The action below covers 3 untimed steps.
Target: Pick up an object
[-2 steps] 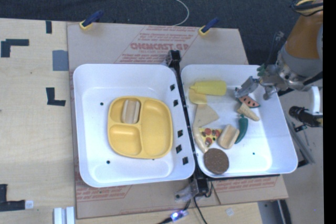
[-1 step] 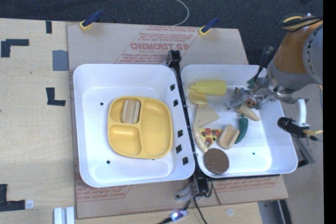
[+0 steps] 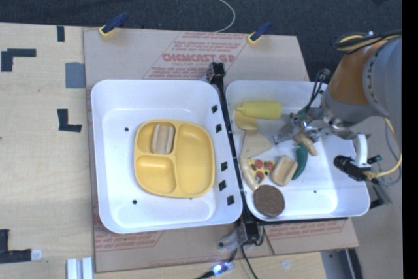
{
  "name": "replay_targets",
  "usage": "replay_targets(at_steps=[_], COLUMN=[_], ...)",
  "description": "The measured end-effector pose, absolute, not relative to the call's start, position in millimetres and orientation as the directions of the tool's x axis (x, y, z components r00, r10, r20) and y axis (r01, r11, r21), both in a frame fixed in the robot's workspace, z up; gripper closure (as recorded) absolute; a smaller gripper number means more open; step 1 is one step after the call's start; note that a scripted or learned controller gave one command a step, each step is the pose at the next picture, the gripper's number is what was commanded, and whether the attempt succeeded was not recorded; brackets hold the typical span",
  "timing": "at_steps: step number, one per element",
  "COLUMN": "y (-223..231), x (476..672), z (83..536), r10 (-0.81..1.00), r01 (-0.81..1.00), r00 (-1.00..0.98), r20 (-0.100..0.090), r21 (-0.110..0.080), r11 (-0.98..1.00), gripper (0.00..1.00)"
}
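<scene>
The hand (image 3: 295, 129) sits low in the right bin (image 3: 339, 206) near its far edge; its finger spacing is too small to resolve. The arm (image 3: 366, 85) is cut off at the picture's right edge.

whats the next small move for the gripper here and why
Probably a short descent onto the small tan piece just under the gripper in the right bin. The gripper hangs low over that spot with nothing seen between its fingers, and the green pepper lies close beside, so aim carefully.
</scene>
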<state>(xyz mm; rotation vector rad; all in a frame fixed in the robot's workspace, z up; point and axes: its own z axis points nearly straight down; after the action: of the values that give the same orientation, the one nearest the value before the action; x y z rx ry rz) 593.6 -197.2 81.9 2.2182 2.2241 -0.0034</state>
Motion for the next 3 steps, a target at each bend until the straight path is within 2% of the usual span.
replay_targets(at_steps=[1,2,3], y=[-197.8,-195.1,-195.0], x=[594.7,599.7,598.0], z=[95.6,138.9,202.0], r10=[1.0,1.0,1.0], r01=[1.0,1.0,1.0], r00=[-0.002,-0.001,-0.002], r20=[-0.003,0.0,-0.001], r21=[0.002,0.003,0.004], r11=[0.002,0.001,0.002], gripper=[1.0,1.0,1.0])
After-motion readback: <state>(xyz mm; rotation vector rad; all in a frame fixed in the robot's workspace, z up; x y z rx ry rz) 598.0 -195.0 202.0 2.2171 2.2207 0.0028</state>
